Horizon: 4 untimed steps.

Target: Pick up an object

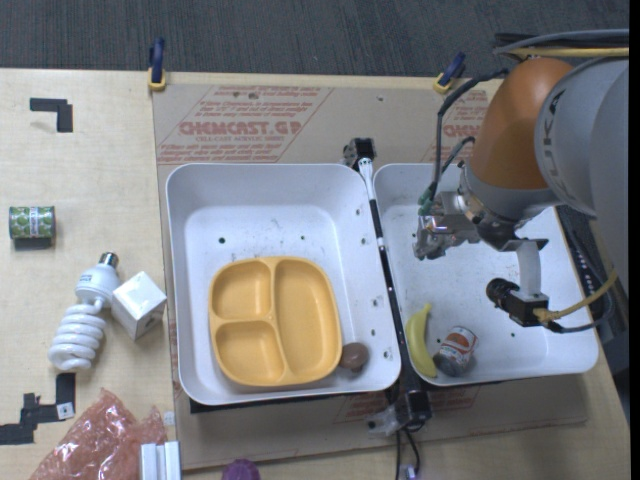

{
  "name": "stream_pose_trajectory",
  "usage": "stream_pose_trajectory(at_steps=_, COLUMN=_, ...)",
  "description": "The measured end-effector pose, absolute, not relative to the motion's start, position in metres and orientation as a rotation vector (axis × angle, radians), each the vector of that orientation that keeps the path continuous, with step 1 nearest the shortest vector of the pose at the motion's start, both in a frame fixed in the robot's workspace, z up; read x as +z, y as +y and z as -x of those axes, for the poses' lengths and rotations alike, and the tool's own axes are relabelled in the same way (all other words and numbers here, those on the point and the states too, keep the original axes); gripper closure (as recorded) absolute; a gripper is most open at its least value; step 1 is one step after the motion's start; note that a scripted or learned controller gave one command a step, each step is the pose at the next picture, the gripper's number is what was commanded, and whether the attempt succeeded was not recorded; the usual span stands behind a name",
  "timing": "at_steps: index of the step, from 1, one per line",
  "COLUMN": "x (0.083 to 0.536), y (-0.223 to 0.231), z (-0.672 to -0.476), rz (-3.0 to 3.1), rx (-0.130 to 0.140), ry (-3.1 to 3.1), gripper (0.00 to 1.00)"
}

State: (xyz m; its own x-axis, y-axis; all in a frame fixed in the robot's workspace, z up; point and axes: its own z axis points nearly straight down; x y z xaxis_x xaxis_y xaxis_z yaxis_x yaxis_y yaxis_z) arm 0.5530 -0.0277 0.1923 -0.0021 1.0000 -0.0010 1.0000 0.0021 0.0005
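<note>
My gripper (434,238) hangs over the upper left part of the right bin (398,180), on a grey arm with an orange band (520,123). No object shows in its grasp. A yellow banana (420,341) lies along the bin's lower left wall. Right beside the banana, a small can (457,351) lies tipped on its side. Both sit well below the gripper in the view. In the left bin (250,190) rests a yellow divided plate (275,320), with a small brown round thing (354,356) at its lower right corner.
On the bench left of the bins lie a spiral light bulb (82,318), a white cube (139,303), a green can (32,223) and a red mesh bag (100,438). A black cable and fitting (515,303) hang over the right bin.
</note>
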Motion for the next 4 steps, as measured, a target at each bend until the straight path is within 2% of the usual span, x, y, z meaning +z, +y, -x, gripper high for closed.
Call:
stream_pose_trajectory(at_steps=1, x=0.192, y=-0.028, z=-0.553, rz=-2.219, rx=-0.001, ry=2.223, gripper=0.00)
stream_pose_trajectory(at_steps=2, x=0.092, y=-0.102, z=-0.624, rz=-2.219, rx=-0.002, ry=2.222, gripper=0.00)
stream_pose_trajectory(at_steps=3, x=0.092, y=-0.105, z=-0.554, rz=-2.222, rx=-0.001, ry=2.221, gripper=0.00)
stream_pose_trajectory(at_steps=4, x=0.102, y=-0.105, z=-0.555, rz=-2.219, rx=-0.001, ry=2.221, gripper=1.00)
